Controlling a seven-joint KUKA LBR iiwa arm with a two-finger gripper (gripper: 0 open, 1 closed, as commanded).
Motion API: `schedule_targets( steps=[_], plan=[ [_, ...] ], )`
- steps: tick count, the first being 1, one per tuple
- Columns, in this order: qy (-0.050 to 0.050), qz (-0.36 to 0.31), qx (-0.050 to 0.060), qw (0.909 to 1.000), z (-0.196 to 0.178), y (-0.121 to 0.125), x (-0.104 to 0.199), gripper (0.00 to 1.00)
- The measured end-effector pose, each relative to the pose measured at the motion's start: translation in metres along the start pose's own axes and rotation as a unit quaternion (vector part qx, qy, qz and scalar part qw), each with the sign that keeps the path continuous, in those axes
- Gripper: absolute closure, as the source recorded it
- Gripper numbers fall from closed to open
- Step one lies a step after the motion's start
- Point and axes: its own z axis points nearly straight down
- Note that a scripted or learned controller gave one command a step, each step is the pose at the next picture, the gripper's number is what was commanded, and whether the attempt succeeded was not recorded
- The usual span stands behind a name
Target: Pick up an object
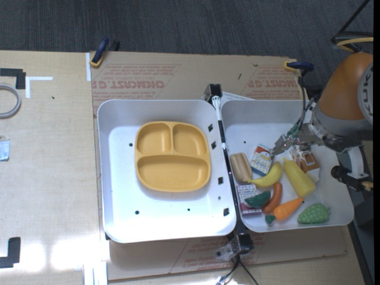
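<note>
Camera view, from above at a slant. Bench: two shallow white bins side by side on cardboard sheeting. Left bin [119,218]: one yellow divided plate [173,157], three compartments, lying flat near the middle. Right bin [338,215]: a cluster of toy foods in its lower half. Items: a tan bread roll [240,167] against the left wall; a small printed carton [260,160] just right of it; a banana [270,177] curving below the carton; a yellow cob-like piece [298,179] to the banana's right; a brown sachet [307,161] at the cob's upper end; a carrot [287,208]; a reddish sausage [272,198] touching the carrot's left side; a dark green piece [257,200]; a flat pink-printed packet [246,192]; a green bumpy cluster [313,214] in the lower right corner. Arm: grey with orange band [347,88], reaching in from the right. Gripper [284,144]: low over the right bin, its thin fingers slightly parted, nothing visible between them; tips just above and right of the carton, apart from it, with the banana and cob lying below.
</note>
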Motion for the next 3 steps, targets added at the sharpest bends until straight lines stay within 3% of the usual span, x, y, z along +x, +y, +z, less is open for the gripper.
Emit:
schedule_targets(
  steps=[1,2,3],
  plan=[
    [-0.005,-0.220,-0.010,0.9754,0.005,-0.034,-0.037,0.00],
    [-0.006,-0.219,-0.015,0.9755,-0.008,-0.029,-0.036,1.00],
    [0.003,-0.136,0.004,0.9907,-0.096,0.009,0.022,1.00]
  ],
)
